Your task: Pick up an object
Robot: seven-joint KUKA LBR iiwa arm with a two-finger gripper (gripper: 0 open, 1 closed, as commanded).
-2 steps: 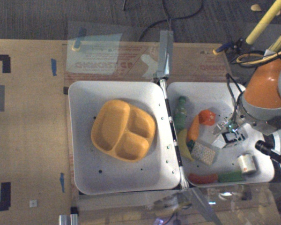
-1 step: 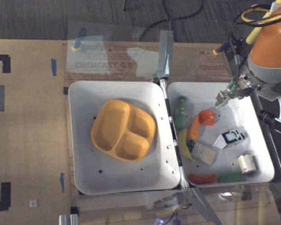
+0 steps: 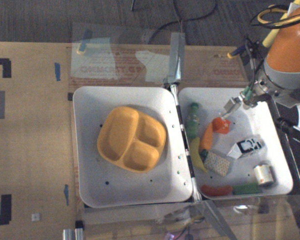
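Orange-red object (image 3: 221, 125) lies in the right bin (image 3: 280, 184), beside a carrot-like piece (image 3: 207, 136). No pickup is achieved: nothing sits in the tool (image 3: 232, 105), which hangs just above and to the object's upper right. Whether it stands apart or together cannot be judged. Descent, grasp and lift remain.

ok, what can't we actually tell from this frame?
- gripper: fingers small and blurred in the camera view; open or shut cannot be judged, nor whether it touches the red object.
- arm: cut off by the right and top edges.
- Small black-and-white item: too small to identify.
- Right bin, bottom edge: red and green pieces partly hidden by the rim.
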